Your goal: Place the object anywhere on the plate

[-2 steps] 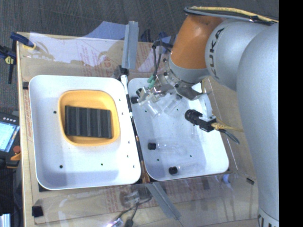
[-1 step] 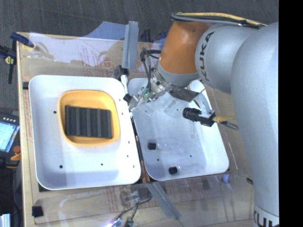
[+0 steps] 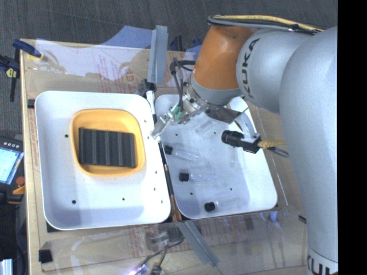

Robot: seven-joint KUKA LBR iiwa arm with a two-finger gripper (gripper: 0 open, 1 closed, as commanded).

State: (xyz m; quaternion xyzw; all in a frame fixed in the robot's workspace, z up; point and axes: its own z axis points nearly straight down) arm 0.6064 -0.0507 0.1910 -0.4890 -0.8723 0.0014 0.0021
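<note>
A yellow plate (image 3: 106,121) with rounded corners lies in the left bin (image 3: 57,199). A dark grey ribbed rectangular object (image 3: 108,148) rests flat on it, covering most of its middle. My gripper (image 3: 162,124) hangs low over the upper left corner of the right bin (image 3: 252,193), close to the rim between the two bins and to the right of the plate. Nothing shows at its tip. The orange band and the grey wrist rise behind it.
Three small black pieces (image 3: 183,176) lie on the right bin's floor. A black cylinder (image 3: 238,140) with a cable juts out beside the wrist over the right bin. The large grey arm covers the right side. A grey bar (image 3: 157,53) stands behind the bins.
</note>
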